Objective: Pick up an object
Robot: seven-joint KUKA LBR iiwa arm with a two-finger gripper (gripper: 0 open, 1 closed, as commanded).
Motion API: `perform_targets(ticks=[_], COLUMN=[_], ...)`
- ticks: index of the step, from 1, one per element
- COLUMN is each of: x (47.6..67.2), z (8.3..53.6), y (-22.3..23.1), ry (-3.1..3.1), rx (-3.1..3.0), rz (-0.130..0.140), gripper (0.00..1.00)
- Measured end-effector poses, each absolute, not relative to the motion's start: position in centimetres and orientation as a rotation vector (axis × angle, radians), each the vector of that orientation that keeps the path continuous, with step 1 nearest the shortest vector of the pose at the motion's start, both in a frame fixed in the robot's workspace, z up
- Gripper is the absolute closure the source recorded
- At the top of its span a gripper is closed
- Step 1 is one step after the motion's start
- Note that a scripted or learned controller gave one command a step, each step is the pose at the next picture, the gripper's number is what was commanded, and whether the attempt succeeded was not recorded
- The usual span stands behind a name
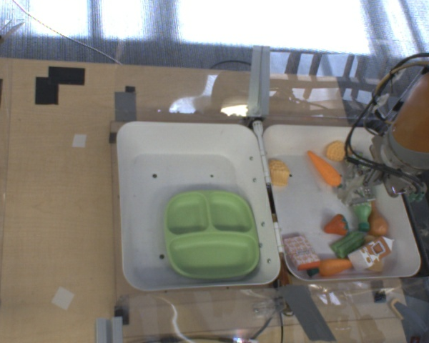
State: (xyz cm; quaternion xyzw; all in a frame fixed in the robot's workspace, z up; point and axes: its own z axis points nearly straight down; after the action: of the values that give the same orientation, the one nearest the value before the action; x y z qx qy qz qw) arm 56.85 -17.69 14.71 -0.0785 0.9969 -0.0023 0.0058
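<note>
Camera view: claw (363,189) was seen low in the right bin (300,143), just above a green toy (362,213); open or closed could not be told. Toy carrot (323,168) lay beside it. Green divided plate (211,234) sat in the left bin (139,191).

plate (211,234) in left bin (139,148), toys (347,243) in right bin (289,143)
</note>
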Motion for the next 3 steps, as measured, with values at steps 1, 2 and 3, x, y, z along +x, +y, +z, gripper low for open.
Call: perform_targets(ticks=[1,2,3], x=[62.1,66.8,59.0], z=[12.2,12.0,9.1], y=[-17.6,-17.0,-11.9], ry=[3.13,3.124,3.127], rx=[-0.079,0.158,0.069], rz=[0.0,0.0,0.0], gripper=[1.0,1.0,1.0])
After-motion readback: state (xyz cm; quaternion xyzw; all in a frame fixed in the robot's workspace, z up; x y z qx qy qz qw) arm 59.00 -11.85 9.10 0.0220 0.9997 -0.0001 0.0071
